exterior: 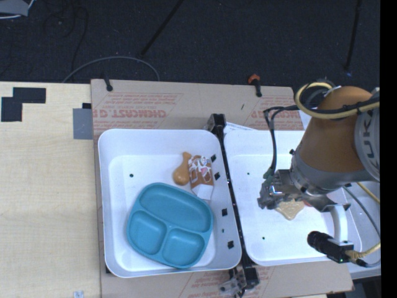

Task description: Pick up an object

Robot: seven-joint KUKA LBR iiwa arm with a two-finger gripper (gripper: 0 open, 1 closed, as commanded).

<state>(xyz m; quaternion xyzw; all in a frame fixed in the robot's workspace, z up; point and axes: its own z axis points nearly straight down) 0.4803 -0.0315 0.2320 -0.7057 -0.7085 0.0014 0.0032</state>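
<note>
The arm (335, 135) enters from the right and bends steeply down over the right side of the scene. Its orange band faces the camera and foreshortens the wrist. Below the band sits a grey collar. The pincer (276, 194) projects to the left of that collar, low and close to the surface beneath. Its metal parts are visible, but finger position is obscured by the wrist. Black and yellow cables loop around the wrist.
</note>
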